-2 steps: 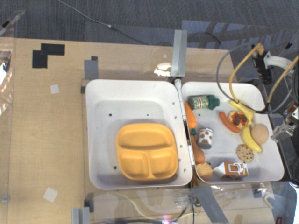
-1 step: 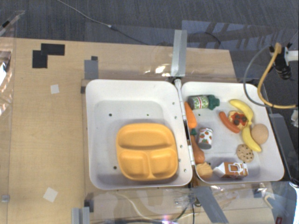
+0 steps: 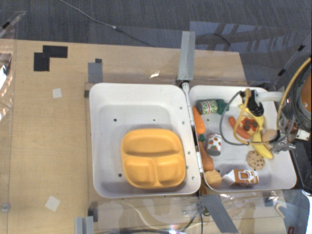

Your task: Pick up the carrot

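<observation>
Fingers (image 3: 285, 144) hang at the right edge of the right bin (image 3: 287, 179), low over its clutter, though from where I stand I cannot tell whether they are apart or closed, or whether anything sits between them. Just left of them lies a banana (image 3: 262, 148), with a pale rounded piece (image 3: 268, 135) touching it on the far side and a speckled cookie (image 3: 255, 160) just near of it. Farther left is a yellow plate-like toy (image 3: 247, 126) with red bits on it. A brown and white carton (image 3: 242, 177) lies by the near wall. Toward the middle stands a small printed can (image 3: 213, 144), and a green bottle (image 3: 210, 106) lies on its side by the far wall. The carrot (image 3: 198, 121) is well apart from the fingers, lying lengthwise along the bin's left wall. Beyond that wall, the left bin (image 3: 105, 130) holds a yellow divided tray (image 3: 153, 157), all on the pale wooden worktop (image 3: 44, 145).
</observation>
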{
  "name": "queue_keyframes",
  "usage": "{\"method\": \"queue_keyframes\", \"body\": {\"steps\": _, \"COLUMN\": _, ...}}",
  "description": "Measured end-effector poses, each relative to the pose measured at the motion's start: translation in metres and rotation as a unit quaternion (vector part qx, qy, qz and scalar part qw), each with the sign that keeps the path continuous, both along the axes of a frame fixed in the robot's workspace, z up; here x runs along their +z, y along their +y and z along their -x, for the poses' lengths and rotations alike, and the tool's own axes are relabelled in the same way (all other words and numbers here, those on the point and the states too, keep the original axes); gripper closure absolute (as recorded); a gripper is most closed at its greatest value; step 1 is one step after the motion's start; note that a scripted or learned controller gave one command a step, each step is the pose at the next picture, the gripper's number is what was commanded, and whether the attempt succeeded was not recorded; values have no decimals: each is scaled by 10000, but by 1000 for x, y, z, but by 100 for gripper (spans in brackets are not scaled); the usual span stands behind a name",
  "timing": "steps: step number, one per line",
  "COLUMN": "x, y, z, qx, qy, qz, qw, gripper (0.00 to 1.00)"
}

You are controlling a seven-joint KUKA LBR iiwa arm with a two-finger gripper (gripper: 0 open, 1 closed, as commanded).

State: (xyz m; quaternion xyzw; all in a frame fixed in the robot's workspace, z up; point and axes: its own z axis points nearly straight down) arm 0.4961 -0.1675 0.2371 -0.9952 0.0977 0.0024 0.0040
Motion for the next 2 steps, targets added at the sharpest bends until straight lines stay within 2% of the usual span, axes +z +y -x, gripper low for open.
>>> {"method": "queue_keyframes", "body": {"steps": 1, "x": 23, "y": -38, "z": -93, "qx": -21, "qy": -64, "qz": 33, "qw": 10000, "gripper": 100}}
{"method": "queue_keyframes", "body": {"steps": 2, "x": -72, "y": -38, "z": -11, "qx": -229, "qy": 5, "qz": 20, "qw": 9997, "gripper": 100}}
